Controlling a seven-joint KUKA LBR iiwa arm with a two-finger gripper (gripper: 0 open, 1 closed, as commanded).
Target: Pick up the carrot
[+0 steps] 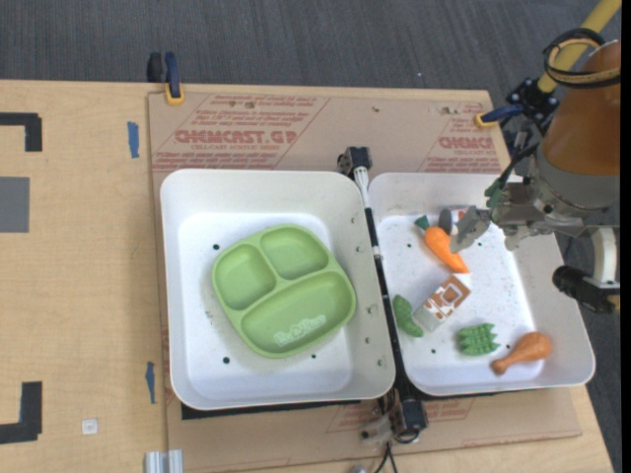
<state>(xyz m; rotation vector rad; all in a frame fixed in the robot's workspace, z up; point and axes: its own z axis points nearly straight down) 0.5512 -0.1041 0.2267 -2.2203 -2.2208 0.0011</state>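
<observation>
The carrot (pixel 446 249), orange with a small green top, lies tilted in the upper part of the right bin (pixel 496 377). My gripper (pixel 465 227) hangs low just right of and above the carrot's thick end, very close to it or touching it. The carrot still rests on the bin floor. The grey wrist and the orange band of the arm reach in from the right, above the bin's right wall.
The right bin also holds a small brown and white box (pixel 446 300), a dark green vegetable (pixel 406 316), a green ridged toy (pixel 476 339) and an orange drumstick (pixel 521 351). A green divided plate (pixel 284 289) sits in the left bin (pixel 182 264).
</observation>
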